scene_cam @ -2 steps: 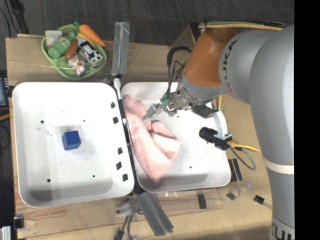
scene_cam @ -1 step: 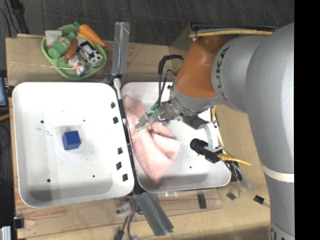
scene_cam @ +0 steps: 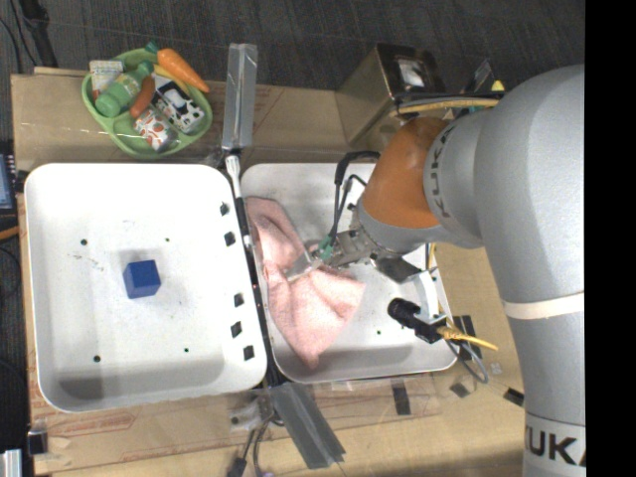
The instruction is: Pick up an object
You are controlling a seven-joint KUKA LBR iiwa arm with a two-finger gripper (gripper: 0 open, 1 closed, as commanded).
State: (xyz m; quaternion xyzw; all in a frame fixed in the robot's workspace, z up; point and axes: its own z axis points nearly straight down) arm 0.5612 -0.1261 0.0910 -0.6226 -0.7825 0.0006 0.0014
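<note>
You are looking down on two white bins sitting side by side. In the left bin (scene_cam: 60, 266) a blue cube (scene_cam: 142, 278) is lying alone, a little left of the middle. In the right bin (scene_cam: 298, 179) a pink cloth (scene_cam: 303, 291) is spreading from the upper left corner down toward the bin's front edge — crumpled and bunched along the left wall. The arm (scene_cam: 477, 167) is reaching in from your right, and its gripper (scene_cam: 326, 253) is sitting right at the cloth's upper fold, touching it. How its hand stands you cannot tell, since the wrist is covering it. Behind the left bin, a green bowl (scene_cam: 99, 117) is holding toy food, an orange carrot (scene_cam: 181, 68) among it.
</note>
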